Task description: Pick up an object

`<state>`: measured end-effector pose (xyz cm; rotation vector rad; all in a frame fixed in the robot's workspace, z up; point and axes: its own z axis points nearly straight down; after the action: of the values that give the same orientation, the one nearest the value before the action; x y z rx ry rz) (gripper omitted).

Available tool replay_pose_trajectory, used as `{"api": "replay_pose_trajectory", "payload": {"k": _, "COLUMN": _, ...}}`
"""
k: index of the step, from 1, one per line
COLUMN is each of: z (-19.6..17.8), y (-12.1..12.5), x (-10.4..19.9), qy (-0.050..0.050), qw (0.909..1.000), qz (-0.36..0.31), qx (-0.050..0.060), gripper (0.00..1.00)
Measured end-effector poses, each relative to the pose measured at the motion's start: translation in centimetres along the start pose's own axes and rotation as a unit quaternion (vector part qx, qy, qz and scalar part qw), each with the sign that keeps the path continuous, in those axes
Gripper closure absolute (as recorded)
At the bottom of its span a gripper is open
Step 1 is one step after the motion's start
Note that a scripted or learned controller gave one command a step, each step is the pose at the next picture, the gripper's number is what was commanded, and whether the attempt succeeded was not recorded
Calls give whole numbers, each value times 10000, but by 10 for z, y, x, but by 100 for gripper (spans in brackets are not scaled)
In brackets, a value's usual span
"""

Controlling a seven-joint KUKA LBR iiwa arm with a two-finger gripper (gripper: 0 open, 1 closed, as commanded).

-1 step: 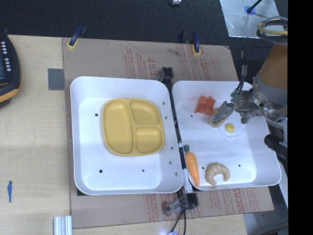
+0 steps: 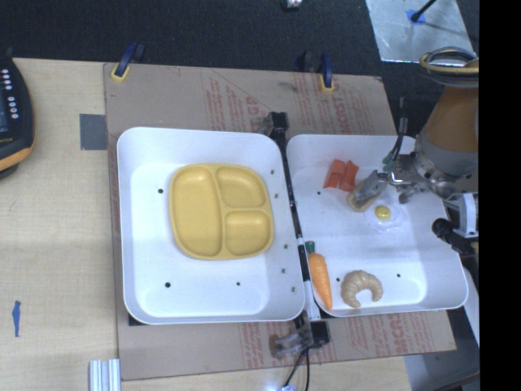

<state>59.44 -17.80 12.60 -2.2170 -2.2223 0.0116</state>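
1. Two white bins sit side by side; the left bin (image 2: 146, 292) holds a yellow divided plate (image 2: 221, 211).
2. Right bin (image 2: 440, 296): carrot (image 2: 320, 280) against the left wall, croissant (image 2: 361, 287) near the front, red piece (image 2: 341, 174) toward the back, fried egg (image 2: 383, 214) mid-floor.
3. Gripper (image 2: 368, 191) sits low beside the egg, touching a brownish item (image 2: 358, 200); whether its claw is wide or narrow, I cannot tell.

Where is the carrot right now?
The carrot lies in the right bin, along its left wall near the front corner, just left of the croissant.
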Motion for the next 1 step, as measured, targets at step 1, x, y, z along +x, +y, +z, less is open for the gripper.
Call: {"api": "replay_pose_trajectory", "payload": {"k": 1, "z": 21, "y": 32, "x": 62, "qy": 19, "qw": 10000, "qz": -45, "qx": -30, "gripper": 0}}
